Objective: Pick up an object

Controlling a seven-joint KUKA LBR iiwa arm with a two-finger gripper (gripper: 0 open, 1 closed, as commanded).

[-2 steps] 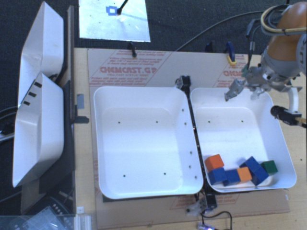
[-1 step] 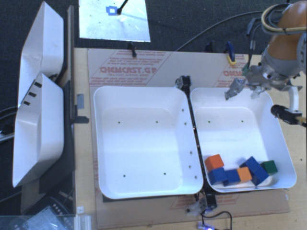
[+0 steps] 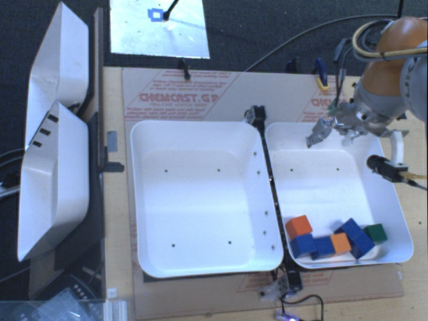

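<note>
While the left bin [image 3: 200,199] lies beside it, sharing the middle divider, the right bin [image 3: 334,179] carries all the blocks, bunched at its near edge. From that bin's near-left part runs an orange block [image 3: 298,227], then a blue block [image 3: 304,244], another blue block [image 3: 324,247], a small orange block [image 3: 341,243], a larger blue block [image 3: 354,236] and — nearest the bin's right wall — a green block [image 3: 376,233]. Over the bin's far edge hangs the gripper [image 3: 334,129] on the arm [image 3: 394,52]; whether it is spread or closed cannot be told — nothing shows held in it.
</note>
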